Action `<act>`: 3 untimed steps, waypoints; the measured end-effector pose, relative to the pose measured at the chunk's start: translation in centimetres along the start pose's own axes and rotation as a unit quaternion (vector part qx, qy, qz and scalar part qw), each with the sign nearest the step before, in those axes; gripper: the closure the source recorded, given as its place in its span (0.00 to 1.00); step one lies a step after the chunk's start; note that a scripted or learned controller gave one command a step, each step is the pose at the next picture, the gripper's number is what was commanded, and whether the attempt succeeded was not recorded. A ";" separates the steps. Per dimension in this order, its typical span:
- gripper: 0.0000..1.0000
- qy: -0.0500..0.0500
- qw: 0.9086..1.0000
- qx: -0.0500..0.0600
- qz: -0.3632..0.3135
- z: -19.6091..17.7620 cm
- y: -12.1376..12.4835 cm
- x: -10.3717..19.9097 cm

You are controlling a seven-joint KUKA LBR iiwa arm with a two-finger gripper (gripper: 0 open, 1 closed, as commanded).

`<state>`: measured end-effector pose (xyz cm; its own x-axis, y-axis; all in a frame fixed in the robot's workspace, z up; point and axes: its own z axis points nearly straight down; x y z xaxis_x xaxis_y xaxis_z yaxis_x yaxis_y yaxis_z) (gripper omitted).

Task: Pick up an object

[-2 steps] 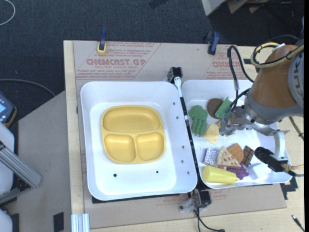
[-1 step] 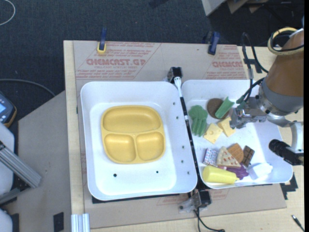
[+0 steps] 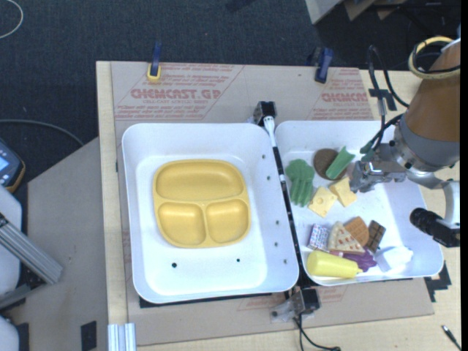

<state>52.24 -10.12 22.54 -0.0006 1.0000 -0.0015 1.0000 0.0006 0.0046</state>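
Grey arm with the orange band reaching in over the right shallow white plastic bin (image 3: 292,141), metal claw (image 3: 363,175) hanging low at the top of the toy pile. Can't tell whether the claw is open or closed, too small and tangled with its own hardware; nothing clearly caught in it.

Just beside the claw, toward the divider: slim green block (image 3: 338,162) leaning on a brown round disc (image 3: 324,161). Right under and slightly in front: pale yellow cheese-like wedge (image 3: 342,193), with a second holed yellow cheese slice (image 3: 321,202) next to it. Probably one of these is the target, given the hover spot, but only a guess.

Further toward the divider: green hand-shaped toy (image 3: 299,180). Toward the near rim, well away from the claw: crackers and brown waffle pieces (image 3: 351,232), a purple bit (image 3: 360,258), a yellow banana-like lump (image 3: 330,265), some silver-wrapped candy (image 3: 319,236). All bunched up and touching, likely just dumped in, so a clean grab looks tricky.

Far across the divider: left white bin (image 3: 139,196) carrying a yellow three-compartment plastic plate (image 3: 199,202), sat squarely in the middle, likely as a drop-off spot. Both bins parked on a cardboard-covered desk (image 3: 219,86) held by clamps, presumably to stop sliding.
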 end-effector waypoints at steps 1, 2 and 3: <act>1.00 0.001 1.000 0.000 -0.002 0.8 4.2 2.9; 1.00 0.001 1.000 -0.001 -0.002 -0.6 8.4 6.3; 1.00 0.001 1.000 0.002 0.000 -0.8 7.8 6.8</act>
<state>60.06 -3.34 23.39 -0.0011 1.0000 -0.0002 1.0000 0.0011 0.0004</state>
